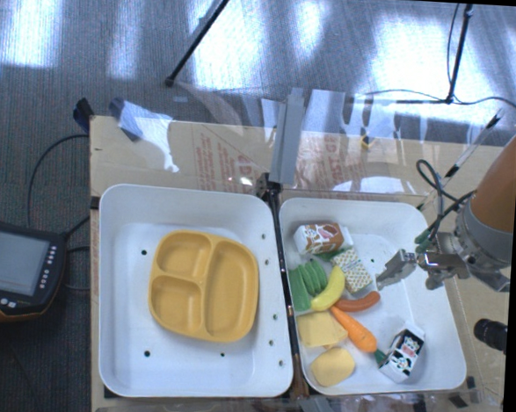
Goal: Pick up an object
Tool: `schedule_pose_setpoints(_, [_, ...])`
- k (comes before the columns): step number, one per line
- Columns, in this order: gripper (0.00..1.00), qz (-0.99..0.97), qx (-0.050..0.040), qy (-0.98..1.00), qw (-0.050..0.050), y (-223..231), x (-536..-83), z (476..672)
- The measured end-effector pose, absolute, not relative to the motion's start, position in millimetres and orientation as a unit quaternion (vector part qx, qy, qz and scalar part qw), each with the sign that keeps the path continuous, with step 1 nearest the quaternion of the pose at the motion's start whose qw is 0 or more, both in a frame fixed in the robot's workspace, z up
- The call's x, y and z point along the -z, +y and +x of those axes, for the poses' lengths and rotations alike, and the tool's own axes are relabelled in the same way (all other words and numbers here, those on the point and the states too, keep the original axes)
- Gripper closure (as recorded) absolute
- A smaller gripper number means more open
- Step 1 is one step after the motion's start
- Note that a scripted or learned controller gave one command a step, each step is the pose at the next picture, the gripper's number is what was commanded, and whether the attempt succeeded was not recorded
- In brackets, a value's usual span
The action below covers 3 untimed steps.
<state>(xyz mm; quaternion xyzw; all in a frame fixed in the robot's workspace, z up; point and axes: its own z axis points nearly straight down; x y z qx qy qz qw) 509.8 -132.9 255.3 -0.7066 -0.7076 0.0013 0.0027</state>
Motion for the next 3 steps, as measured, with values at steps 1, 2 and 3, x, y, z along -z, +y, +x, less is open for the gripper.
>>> schedule_pose_setpoints(1, [0.00, -0.735, -0.0037, -0.679, 0.006, -137, -147, 533.6])
schedule_pose_setpoints(2, [0.00, -0.711, -0.0018, -0.703, 0.004, -141, -84, 503.6])
schedule_pose_setpoints(3, [1.00, -0.713, -0.0017, -0.701, 0.006, -142, -92, 503.8])
